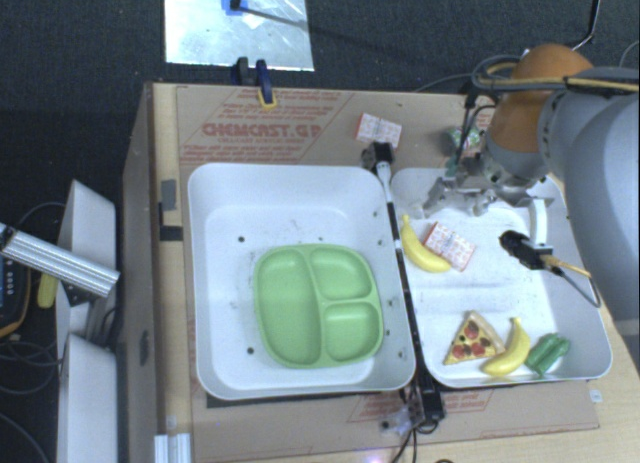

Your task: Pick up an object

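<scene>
My gripper (460, 201) hangs over the far end of the right bin (500, 291), fingers spread and nothing between them. Just in front of it a red-and-white checked packet (449, 245) lies next to a yellow banana (422, 249) by the bin's left wall. At the near end of that bin are a pizza slice (472, 339), a second small banana (510, 349) and a green vegetable (547, 352). The grey arm with its orange band reaches in from the upper right.
The left bin (215, 251) holds a green divided plate (318, 303). A small checked card (378, 129) lies on the cardboard behind the bins. A blue clamp (262, 76) grips the bench's far edge.
</scene>
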